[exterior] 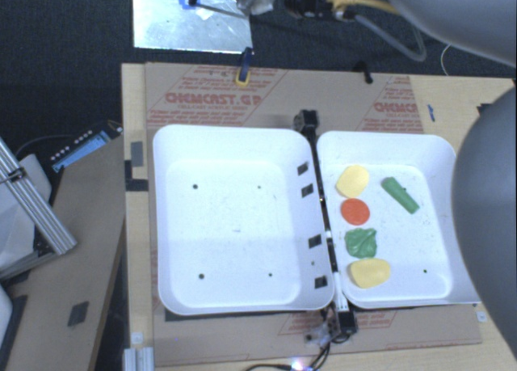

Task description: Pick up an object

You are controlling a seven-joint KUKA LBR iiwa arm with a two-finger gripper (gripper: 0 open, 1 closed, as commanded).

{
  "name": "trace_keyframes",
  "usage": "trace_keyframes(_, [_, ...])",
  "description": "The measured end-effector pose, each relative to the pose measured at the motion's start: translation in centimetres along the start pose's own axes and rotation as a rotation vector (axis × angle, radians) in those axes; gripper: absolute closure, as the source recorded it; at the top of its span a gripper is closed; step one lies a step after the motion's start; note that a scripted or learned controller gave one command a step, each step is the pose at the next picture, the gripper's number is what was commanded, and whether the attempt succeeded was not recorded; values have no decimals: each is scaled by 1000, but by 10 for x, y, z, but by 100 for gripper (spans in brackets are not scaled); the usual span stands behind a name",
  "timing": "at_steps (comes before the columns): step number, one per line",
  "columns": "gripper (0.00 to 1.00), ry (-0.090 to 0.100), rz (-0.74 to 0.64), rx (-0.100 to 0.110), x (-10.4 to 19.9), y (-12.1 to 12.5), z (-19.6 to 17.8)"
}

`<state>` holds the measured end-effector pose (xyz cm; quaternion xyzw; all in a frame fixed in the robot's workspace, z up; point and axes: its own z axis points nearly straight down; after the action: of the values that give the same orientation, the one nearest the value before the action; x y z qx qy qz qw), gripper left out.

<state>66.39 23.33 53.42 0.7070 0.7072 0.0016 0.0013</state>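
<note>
Brown cardboard-covered bench point(210, 90) w/ two shallow white plastic bins. Right bin point(436, 151) holds round orange piece point(355, 212) nr its left wall, btwn yellow lump point(352, 180) & green leafy piece point(361, 241).

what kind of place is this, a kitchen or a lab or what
Most likely a robotics lab test bench, not a kitchen. Two shallow white bins sit side by side on a cardboard sheet, the right bin holds small coloured toy pieces such as an orange disc, and a grey robot arm looms at the right.
</note>
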Motion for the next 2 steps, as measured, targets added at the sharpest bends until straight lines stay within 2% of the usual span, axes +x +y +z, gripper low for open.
trace_keyframes(1, [0, 0, -3, 3, 1, -3, -1])
trace_keyframes(2, [0, -5, 0, 19, 0, -17, 159])
